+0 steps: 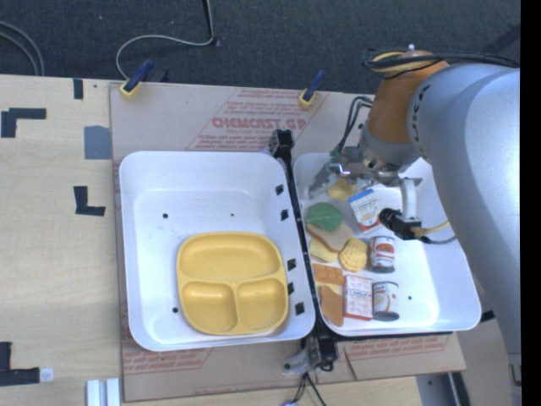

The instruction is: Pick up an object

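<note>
- The tool (338, 176) is lowered just above the green lid (325, 216); its state cannot be told.
- Reaching is judged underway; a descent onto one item is called for.

A heap of small play-food pieces lies in the right bin (456, 307): a green leaf (325, 216), two little cans (383, 254), a red-and-white carton (357, 297), a blue-topped box (365, 208).

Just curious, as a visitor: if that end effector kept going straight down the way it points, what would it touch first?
Probably the pale yellow item at the right bin's far end, directly under the end effector; depth is unclear.
</note>
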### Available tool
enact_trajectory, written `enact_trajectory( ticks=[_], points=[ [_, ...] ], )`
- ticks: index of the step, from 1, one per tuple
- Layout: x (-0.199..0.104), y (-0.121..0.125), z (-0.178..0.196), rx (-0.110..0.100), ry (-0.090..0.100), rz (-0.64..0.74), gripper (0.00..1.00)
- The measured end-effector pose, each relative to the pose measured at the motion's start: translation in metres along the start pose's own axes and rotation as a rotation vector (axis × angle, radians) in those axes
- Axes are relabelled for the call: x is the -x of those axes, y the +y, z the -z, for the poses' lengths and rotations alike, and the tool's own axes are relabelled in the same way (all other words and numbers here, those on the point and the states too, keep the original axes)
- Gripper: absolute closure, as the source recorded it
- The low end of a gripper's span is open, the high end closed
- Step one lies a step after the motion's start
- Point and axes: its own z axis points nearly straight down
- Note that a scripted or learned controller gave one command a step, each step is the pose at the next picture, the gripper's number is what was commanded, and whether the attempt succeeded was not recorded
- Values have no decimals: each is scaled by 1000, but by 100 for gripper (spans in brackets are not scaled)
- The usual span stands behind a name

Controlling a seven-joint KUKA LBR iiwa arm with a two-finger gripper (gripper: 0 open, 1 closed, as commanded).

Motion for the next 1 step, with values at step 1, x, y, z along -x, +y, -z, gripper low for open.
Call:
enact_trajectory(
  ticks=[1],
  points=[
    [-1,-5,0,-19,4,1,100]
  ],
)
